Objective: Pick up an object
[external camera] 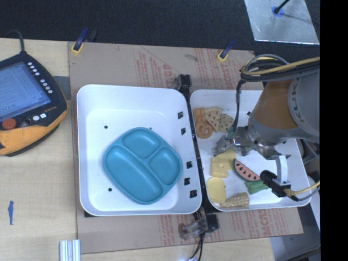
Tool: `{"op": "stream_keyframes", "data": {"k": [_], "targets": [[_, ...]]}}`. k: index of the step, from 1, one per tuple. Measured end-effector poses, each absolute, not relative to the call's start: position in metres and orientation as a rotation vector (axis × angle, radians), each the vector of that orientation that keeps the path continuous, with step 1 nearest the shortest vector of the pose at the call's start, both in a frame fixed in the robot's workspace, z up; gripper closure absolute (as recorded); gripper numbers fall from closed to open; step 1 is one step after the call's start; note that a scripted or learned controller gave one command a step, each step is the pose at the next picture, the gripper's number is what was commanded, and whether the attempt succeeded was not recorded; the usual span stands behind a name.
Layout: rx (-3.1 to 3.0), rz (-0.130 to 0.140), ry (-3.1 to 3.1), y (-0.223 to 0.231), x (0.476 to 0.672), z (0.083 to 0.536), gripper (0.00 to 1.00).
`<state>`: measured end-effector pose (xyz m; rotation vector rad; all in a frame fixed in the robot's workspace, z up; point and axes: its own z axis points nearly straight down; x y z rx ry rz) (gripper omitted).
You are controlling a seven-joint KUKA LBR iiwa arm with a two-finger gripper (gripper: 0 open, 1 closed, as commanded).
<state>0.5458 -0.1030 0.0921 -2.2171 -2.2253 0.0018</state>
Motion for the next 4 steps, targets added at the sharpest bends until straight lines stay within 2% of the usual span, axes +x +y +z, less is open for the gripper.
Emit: {"op": "stream_keyframes", "data": {"k": [1, 2, 3, 4], "targets": [[-2.211, 0.004, -2.226, -0.092, 0.544, 0.092, 0.0], [-2.213, 0.004, -2.225, -0.094, 0.545, 0.102, 1.0], [-2.211, 0.005, -2.227, -0.094, 0.545, 0.102, 0.0], [-2.215, 0.003, -2.223, -0.1, 0.532, 0.092, 0.0]]}}
